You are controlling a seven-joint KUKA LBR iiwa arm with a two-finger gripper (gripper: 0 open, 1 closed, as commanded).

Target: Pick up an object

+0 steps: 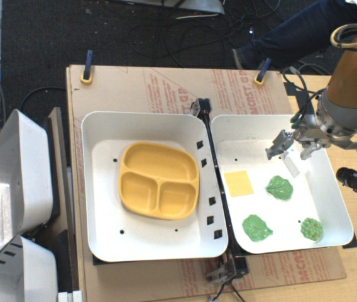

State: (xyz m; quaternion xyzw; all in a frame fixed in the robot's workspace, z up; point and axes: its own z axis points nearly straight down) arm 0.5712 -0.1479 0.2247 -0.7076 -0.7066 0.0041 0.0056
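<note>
Cardboard sheet (166, 83) underlies two white bins (97, 231); cables (185, 36) cross dark floor.

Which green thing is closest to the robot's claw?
The green piece highest up in the right bin, just right of the yellow square. It lies right below the gripper; the other two green pieces sit along the bin's bottom edge.

yellow square (238, 183), three green lumps (280, 187), lying in right bin (335, 187)
</note>
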